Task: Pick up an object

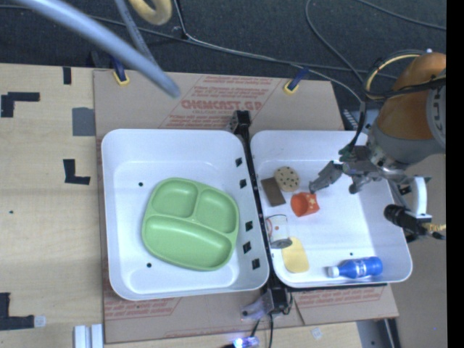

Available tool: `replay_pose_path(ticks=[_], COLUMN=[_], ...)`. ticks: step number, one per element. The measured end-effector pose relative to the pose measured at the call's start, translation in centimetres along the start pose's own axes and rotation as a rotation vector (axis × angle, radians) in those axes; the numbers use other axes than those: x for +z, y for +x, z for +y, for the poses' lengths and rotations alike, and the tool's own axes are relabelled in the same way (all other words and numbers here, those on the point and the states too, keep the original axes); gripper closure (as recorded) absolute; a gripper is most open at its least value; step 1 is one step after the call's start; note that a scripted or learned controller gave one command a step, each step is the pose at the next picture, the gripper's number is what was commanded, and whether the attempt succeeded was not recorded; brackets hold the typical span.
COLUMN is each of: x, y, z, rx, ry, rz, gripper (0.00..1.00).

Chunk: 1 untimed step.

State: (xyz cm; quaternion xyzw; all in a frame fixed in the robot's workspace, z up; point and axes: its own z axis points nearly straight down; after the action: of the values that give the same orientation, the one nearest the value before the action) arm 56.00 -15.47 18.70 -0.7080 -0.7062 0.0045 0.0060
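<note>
On the left of the worktop (pixel 43 194), the left bin (pixel 116 151) holds a green divided plate (pixel 191 223) lying flat. Past the black divider, the right bin (pixel 326 140) carries the small things: a brown block (pixel 273 191) and a round tan biscuit (pixel 288 176) near the divider, a small clear cup (pixel 278 228), a yellow piece (pixel 295 256) below it, a red-orange block (pixel 305 204) toward the middle, and a blue bottle (pixel 355 268) lying on its side by the near wall.

The end effector (pixel 333 176) hangs at a slant just right of and above the red-orange block, with one dark finger (pixel 322 179) pointing down toward it. Nothing sits between the fingers, but whether they stand wide or narrow I cannot tell.

The red-orange block looks the likeliest target. To take it well, I would centre the fingers over the block so they straddle it, come straight down until they flank its sides near the bin floor, close firmly, then lift vertically, keeping clear of the biscuit and brown block beside it.
</note>
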Motion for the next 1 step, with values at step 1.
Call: replay_pose_path(ticks=[1], x=[-0.75], y=[0.04], z=[0.32], rx=[-0.004], ry=[-0.013], rz=[-0.002], gripper=[0.00])
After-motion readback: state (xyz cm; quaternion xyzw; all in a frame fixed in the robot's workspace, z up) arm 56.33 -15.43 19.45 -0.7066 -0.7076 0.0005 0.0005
